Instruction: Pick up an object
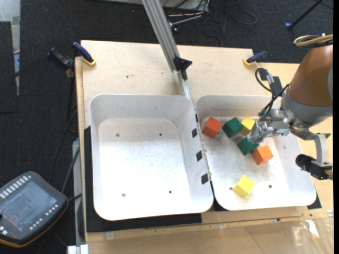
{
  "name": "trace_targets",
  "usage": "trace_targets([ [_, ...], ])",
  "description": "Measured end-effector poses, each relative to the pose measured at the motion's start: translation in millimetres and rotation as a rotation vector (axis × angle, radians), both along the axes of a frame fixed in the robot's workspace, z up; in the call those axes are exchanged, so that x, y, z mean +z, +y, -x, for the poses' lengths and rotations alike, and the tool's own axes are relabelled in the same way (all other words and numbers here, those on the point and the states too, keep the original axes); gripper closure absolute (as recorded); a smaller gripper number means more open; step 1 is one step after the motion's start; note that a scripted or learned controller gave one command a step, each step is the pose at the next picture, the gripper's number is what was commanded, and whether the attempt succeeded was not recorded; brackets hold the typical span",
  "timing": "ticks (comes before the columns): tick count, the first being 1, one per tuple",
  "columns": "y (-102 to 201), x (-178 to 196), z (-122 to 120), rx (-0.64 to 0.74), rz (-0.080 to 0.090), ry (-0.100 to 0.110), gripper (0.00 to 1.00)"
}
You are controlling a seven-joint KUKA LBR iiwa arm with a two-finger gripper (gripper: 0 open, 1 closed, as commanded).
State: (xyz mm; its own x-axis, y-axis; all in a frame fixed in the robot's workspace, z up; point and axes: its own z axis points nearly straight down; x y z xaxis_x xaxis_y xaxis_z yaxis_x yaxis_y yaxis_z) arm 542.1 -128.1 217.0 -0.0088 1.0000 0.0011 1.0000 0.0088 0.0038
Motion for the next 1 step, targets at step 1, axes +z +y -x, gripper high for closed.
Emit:
trace_targets([
  [1,53.9,10.4,-3.3,0.000,0.000,0.001,1.00],
])
